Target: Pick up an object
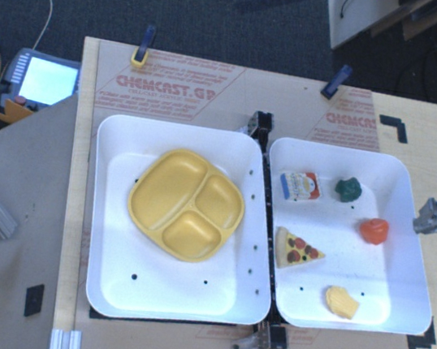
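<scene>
The right bin (415,180) holds several small toy foods. A white carton with red and blue print (300,186) lies at its back left, and a dark green lump (348,189) sits beside it. A red-orange tomato-like piece (373,229) rests near the right wall. A pizza slice (297,249) lies by the left wall, and a yellow chunk (341,302) sits near the front. My gripper (432,218) shows as a grey metal part at the view's right edge, just outside the right bin's right rim and level with the tomato-like piece. Nothing is seen in it.
The left bin (113,219) bears a yellow divided plate (187,204). A black clamp (261,124) sits where the bins meet at the back. Blue clips (144,43) hold the board at the back, and a tablet (44,80) stands off the bench at left.
</scene>
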Tool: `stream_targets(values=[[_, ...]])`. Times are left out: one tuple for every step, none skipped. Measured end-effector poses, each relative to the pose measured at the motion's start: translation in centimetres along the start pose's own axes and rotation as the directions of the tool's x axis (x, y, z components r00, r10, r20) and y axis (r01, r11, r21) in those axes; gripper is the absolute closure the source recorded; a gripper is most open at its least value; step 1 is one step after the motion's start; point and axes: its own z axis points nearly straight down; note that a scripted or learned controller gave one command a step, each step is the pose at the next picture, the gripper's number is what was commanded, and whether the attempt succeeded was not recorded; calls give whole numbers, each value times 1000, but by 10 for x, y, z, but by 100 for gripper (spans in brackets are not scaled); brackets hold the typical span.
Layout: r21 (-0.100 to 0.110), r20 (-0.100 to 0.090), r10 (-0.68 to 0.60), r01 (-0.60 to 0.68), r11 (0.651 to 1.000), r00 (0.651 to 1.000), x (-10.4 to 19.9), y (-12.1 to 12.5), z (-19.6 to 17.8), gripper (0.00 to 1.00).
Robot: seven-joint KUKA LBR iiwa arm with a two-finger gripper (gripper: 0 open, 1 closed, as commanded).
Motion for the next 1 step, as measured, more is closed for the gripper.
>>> stream_targets(values=[[6, -5, -5, 5, 1000, 1000, 49, 2, 1, 100]])
